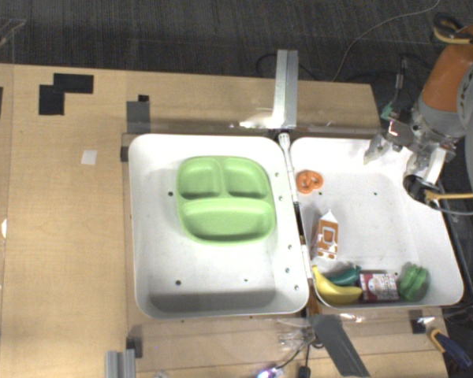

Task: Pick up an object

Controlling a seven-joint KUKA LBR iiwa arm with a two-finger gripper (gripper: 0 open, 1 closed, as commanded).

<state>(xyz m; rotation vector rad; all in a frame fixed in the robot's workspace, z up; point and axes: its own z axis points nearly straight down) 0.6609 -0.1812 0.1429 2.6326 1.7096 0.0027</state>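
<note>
The right bin holds several objects. A small orange round piece lies by its left wall. A white and orange carton sits below that. Along the front wall lie a yellow banana, a teal item, a dark red can and a green pepper-like toy. My gripper hangs over the bin's far right corner, well away from all of them, with nothing seen in it.
The left bin carries a green divided plate. A metal divider post stands behind the bins. The grey arm with its orange band and a looped cable occupy the right edge.
</note>
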